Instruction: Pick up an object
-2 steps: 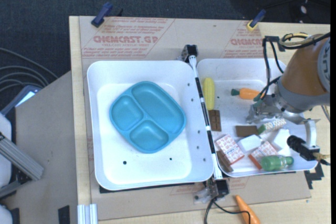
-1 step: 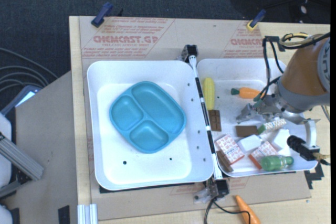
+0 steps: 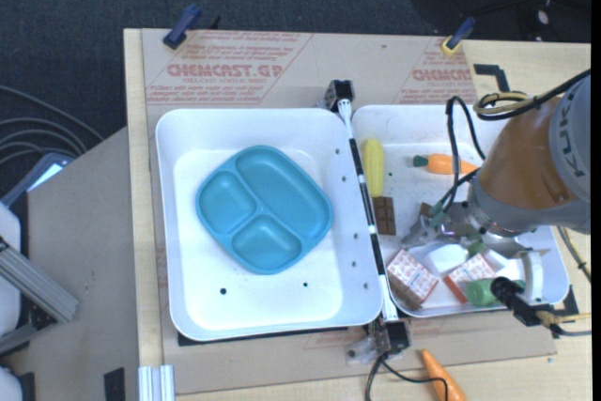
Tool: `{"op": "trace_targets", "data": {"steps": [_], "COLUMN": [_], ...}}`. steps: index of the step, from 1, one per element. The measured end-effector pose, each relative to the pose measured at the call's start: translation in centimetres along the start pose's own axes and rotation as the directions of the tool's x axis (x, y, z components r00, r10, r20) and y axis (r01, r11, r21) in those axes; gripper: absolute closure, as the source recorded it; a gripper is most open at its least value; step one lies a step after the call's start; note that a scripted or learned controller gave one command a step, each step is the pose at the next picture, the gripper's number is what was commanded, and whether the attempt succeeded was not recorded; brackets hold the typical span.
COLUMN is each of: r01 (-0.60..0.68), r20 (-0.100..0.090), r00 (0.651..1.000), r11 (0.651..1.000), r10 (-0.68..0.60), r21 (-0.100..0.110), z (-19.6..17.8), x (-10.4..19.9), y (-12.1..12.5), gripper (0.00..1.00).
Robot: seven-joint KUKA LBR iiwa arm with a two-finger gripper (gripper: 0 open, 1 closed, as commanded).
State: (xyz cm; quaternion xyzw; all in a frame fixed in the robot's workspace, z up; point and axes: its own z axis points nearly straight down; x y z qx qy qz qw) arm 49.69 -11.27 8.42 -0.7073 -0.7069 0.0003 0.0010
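Observation:
My gripper (image 3: 439,228) is low inside the right bin (image 3: 399,115), near its middle, with the grey arm (image 3: 526,169) coming in from the right. Just below it lie a pink-and-white checkered box (image 3: 411,277), a red-and-white packet (image 3: 470,272) and a small green item (image 3: 481,293). Left of the gripper lies a brown bar (image 3: 383,214), and a yellow corn-like piece (image 3: 374,166) lies above that. An orange carrot (image 3: 439,164) rests toward the bin's back. The arm's wrist hides part of the bin's right side.
The left bin (image 3: 188,277) holds a blue divided plate (image 3: 265,208). Black clips (image 3: 339,92) mark the seam between the bins. Clamps (image 3: 181,26) sit on the board's back edge. An orange tool (image 3: 439,377) lies at the front edge, and black cables loop over the arm.

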Motion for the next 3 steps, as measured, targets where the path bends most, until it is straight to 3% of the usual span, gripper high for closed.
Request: {"op": "trace_targets", "data": {"steps": [1,2,3], "r01": [0.001,0.001,0.002], "r20": [0.001,0.000,0.001], "r00": [1.000,1.000,1.000], "r11": [1.000,1.000,1.000], "r10": [-0.001,-0.001,-0.002], "r21": [-0.002,0.001,-0.002], "z": [-0.1,0.0,-0.1], "x": [-2.8,-1.8,-3.4], "y": [6.0,5.3,9.1], "gripper": [0.00,0.00,0.00]}}
